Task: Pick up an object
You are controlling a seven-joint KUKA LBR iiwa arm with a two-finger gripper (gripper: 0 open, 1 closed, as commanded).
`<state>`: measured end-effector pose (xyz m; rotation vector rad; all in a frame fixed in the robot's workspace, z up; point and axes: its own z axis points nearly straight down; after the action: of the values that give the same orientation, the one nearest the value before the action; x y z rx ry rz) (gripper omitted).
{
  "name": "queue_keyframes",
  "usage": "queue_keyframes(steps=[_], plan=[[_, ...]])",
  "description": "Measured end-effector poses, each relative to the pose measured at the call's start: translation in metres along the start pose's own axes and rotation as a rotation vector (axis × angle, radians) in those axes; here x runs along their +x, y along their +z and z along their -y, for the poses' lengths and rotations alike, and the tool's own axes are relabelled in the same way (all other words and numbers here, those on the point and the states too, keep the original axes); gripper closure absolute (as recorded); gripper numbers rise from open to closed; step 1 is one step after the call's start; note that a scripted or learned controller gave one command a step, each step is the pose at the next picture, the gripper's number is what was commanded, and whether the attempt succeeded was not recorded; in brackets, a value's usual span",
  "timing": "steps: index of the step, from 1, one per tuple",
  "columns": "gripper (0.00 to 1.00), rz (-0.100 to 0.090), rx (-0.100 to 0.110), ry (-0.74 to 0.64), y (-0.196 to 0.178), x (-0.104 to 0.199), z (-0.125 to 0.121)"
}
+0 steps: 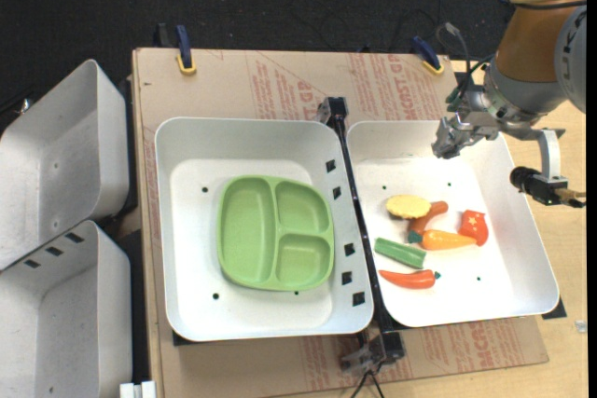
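The objects to be picked are gathered in the middle of the right bin (pixel 522 284): a yellow round piece (pixel 408 206), an orange-brown piece (pixel 431 215) touching it, an orange carrot-like piece (pixel 449 240), a red pepper (pixel 474 226) just beside the carrot, a green piece (pixel 399 252) and a red chili (pixel 409 278) nearest the front wall of this bin. They lie loosely and close together, some touching, so a single one is probably hard to be taken without the neighbours being pushed.

The gripper (pixel 449 144) is seen above the far part of the right bin, well apart from the cluster, with nothing between its tips. Whether it is open or closed cannot be told, because it is small and dark against the bin floor. It is judged that the approach is not yet made and that the arm must be brought toward the front of the right bin and lowered.

Left of the right bin, the left bin (pixel 187 294) carries a green divided tray (pixel 276 233), lying flat in its middle. Both bins rest on the bench (pixel 280 79).
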<state>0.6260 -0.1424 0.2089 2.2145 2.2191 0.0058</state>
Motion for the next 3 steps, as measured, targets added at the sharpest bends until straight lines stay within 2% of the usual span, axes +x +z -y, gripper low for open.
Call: queue_keyframes(steps=[1, 2, 3], plan=[[1.0, -0.001, 0.005, -0.001, 0.001, 0.0, -0.001], [1.0, -0.004, 0.007, -0.005, -0.01, 0.051, 0.007], [1.0, -0.004, 0.007, -0.005, -0.023, 0.098, 0.026]])
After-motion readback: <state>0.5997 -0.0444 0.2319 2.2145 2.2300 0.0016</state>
